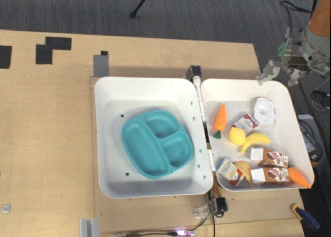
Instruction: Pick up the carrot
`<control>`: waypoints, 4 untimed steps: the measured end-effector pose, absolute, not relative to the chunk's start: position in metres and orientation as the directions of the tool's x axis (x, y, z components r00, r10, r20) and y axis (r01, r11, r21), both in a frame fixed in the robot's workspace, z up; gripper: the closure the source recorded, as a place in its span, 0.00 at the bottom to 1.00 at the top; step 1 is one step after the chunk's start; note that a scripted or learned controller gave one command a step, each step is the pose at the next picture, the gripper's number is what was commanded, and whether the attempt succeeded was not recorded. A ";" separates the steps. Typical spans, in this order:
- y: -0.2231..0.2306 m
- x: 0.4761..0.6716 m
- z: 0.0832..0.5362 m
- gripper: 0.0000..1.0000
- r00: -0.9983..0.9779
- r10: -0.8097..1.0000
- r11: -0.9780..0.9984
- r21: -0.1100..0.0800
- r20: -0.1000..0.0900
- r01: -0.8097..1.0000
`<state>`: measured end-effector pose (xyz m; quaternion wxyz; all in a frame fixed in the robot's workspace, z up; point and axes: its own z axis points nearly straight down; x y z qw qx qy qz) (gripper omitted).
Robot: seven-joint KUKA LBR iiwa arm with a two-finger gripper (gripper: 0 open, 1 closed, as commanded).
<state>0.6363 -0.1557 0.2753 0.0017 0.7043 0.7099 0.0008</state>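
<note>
An orange carrot (220, 118) with a green stem end lies in the right bin (289, 99), close to its left wall and pointing away from me. A second orange carrot-like piece (299, 177) sits in the bin's front right corner. My gripper (281, 74) hangs over the bin's far right rim, fingers spread and pointing down, with nothing between them. It is well to the right of and behind the left carrot.
The right bin also holds a white cup (264, 110), a lemon (236, 136), a banana (256, 141), several small cartons (270, 159) and a can (227, 171). A teal divided plate (156, 143) lies in the left bin (111, 106).
</note>
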 end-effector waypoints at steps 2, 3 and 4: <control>-0.081 0.620 0.086 0.00 -0.218 0.976 0.218 0.004 0.000 0.976; -0.079 0.623 0.098 1.00 -0.221 0.975 0.221 0.012 -0.002 0.975; -0.016 0.602 0.186 1.00 0.040 0.999 -0.040 0.006 0.003 0.999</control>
